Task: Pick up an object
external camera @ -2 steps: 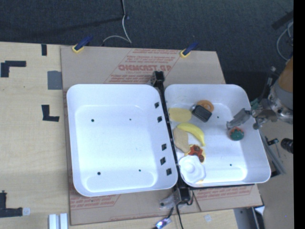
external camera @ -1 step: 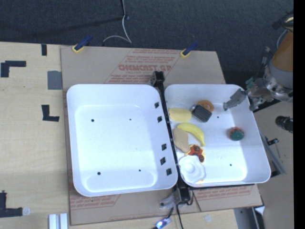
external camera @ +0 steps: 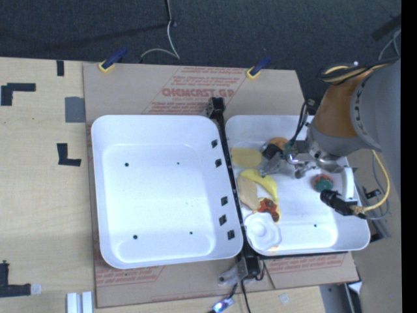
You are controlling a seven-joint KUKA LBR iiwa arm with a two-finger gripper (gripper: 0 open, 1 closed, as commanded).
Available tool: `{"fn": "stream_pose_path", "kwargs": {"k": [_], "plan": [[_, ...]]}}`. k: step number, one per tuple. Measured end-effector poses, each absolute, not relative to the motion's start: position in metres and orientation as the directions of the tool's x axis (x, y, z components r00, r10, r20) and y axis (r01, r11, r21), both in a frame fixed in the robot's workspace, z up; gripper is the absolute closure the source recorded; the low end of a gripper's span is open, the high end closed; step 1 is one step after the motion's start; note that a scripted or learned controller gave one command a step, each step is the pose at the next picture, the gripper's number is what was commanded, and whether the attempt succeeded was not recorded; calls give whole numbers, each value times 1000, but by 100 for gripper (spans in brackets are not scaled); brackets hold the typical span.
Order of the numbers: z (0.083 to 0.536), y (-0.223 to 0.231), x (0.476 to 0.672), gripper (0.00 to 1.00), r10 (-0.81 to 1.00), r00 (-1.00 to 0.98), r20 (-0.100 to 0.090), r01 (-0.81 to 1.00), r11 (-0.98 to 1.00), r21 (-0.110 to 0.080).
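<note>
1. Here, starting at the left, you see the left bin [external camera: 156, 188] with nothing for the arm to take; its bare white floor fills the left half of the bench [external camera: 39, 175], and it touches the right bin [external camera: 296, 237] along a black divider [external camera: 223, 168].
2. Moving right, look along the right bin's left wall: a pale yellow piece [external camera: 245, 156] lies near the far end, a yellow banana [external camera: 262, 182] curves just below it over a tan piece [external camera: 247, 193], a small red thing [external camera: 268, 206] sits at the banana's lower end, and a white cup-like object [external camera: 260, 229] rests in the near left corner.
3. Next, the gripper [external camera: 273, 162] hangs low over the middle of the right bin, toward its far wall, just beside the banana's upper end and the pale yellow piece. You cannot tell from this angle whether its claw is spread or closed, and nothing shows clearly held in it.
4. I judge the step in hand to be the reach onto a target, likely the banana or the pale yellow piece; no lift has begun.
5. The next move calls for a clean close on one object, clear of the crowded neighbours, then a straight rise.
6. At the right, the arm [external camera: 365, 116] comes in over the bin's right wall, orange band [external camera: 335, 113] above the wrist, bent down and leftward. A green object [external camera: 321, 182] lies under the wrist.
</note>
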State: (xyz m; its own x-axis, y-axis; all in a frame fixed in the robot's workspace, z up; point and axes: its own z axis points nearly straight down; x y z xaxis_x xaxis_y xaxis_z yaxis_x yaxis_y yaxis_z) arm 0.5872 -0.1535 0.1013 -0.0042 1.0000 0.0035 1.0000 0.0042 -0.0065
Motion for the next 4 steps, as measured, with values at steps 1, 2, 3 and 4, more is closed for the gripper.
{"fn": "stream_pose_path", "kwargs": {"k": [1, 2, 3, 4], "plan": [[83, -120, 634, 0, 1000, -6, -1, 1000, 6, 1], [84, -112, 670, 0, 1000, -3, 0, 1000, 3, 2], [191, -22, 670, 0, 1000, -8, 1, 1000, 8, 8], [135, -71, 669, 0, 1000, -3, 0, 1000, 3, 1]]}}
